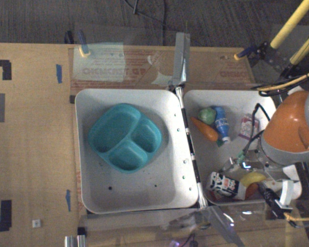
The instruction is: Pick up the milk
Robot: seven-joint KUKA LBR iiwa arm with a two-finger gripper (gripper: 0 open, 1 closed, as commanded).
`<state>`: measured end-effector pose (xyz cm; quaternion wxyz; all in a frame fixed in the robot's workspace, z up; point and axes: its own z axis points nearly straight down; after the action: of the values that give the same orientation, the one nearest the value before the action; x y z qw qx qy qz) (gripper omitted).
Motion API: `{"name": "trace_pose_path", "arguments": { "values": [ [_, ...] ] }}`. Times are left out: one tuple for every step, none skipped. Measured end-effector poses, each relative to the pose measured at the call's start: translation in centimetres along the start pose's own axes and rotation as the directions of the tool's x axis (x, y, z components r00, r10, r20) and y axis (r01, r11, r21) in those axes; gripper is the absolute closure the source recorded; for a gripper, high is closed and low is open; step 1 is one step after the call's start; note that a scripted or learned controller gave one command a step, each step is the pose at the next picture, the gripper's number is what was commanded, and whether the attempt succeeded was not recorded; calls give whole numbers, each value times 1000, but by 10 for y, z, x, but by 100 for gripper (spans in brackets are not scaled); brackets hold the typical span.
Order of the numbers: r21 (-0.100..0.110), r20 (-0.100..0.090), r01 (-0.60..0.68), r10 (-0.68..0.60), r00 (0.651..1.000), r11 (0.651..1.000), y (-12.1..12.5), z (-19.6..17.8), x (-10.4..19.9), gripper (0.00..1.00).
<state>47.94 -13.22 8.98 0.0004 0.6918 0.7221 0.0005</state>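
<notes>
Lying on its side against the near wall of the right bin (pixel 257 99), the milk (pixel 227 184) sits low beside a yellow item (pixel 253 178), while the jaws, their state impossible to tell, hang just above it under the arm (pixel 288 125).

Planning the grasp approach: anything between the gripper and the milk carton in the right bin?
Nothing visibly blocks it from above. The black-and-white cow-print milk carton lies on its side at the near edge of the shallow white right bin, top exposed. A yellow banana-shaped toy sits close by, beside the metal gripper, crowding that side.
</notes>
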Motion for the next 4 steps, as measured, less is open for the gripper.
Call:
{"name": "trace_pose_path", "arguments": {
  "values": [
    [0, 2, -61, 61, 998, 998, 15, -346, 21, 0],
    [3, 1, -86, 86, 996, 996, 1, -319, -4, 0],
    [0, 1, 113, -113, 994, 994, -1, -198, -35, 0],
    [-1, 0, 364, -364, 932, 932, 1, -49, 22, 0]
  ]
}}
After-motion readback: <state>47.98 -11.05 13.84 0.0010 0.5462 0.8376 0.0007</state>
